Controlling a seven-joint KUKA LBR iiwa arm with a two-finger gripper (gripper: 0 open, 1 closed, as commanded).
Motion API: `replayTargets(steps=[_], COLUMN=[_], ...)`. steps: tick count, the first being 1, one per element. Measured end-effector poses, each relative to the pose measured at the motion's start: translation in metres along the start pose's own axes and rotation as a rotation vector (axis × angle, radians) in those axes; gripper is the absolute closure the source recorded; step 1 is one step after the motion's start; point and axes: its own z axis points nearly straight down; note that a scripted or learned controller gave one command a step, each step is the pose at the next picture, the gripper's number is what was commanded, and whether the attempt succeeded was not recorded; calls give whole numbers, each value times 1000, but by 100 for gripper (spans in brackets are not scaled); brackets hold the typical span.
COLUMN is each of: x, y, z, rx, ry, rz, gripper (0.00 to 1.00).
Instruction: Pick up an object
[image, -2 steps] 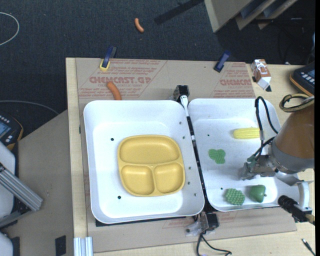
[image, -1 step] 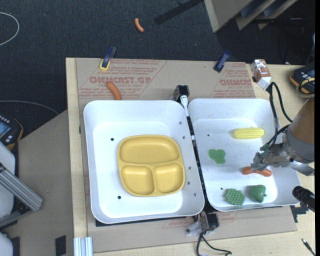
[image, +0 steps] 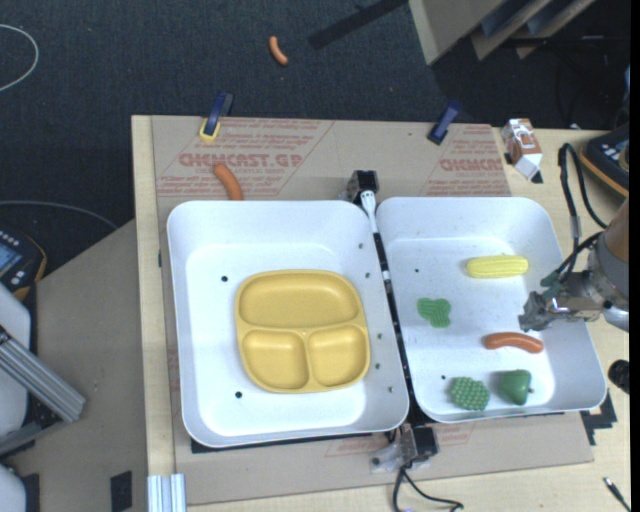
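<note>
Camera view: five toy foods (right bin (image: 400, 300)), one plate (image: 300, 330).

A single fixed camera looks down at a slant on the counter (image: 160, 300) from above, at middling distance. It takes in both white bins, the left bin (image: 200, 240) and the right bin (image: 470, 215), with dark floor (image: 100, 60) beyond the far edge.
</note>
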Motion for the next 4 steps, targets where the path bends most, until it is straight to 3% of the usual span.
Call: replayTargets(steps=[1, 4], x=[0, 101], y=[1, 114], z=[-23, -31], rx=[1, 0], ry=[0, 2], rz=[0, -4], gripper=[100, 100])
